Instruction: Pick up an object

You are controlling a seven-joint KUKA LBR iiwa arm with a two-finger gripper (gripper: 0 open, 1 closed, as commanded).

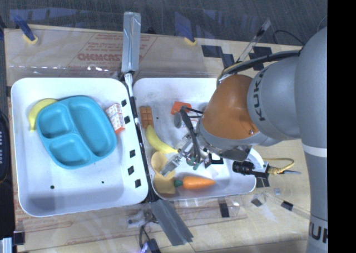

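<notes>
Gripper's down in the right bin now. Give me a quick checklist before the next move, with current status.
1. Gripper over right bin: ok.
2. Target near gripper, banana and carrot beside it: ok.
3. Object between fingers: cannot tell.
4. Finger opening: cannot tell.
5. Clutter near the gripper, yellow pieces crowd the front wall: not ok.
6. Left bin items, blue tray, away from arm: ok.

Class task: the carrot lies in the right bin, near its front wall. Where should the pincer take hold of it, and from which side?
Grip the carrot at its thick orange middle, coming straight down. It lies flat and lengthwise along the wall, so close across its narrow width.
</notes>
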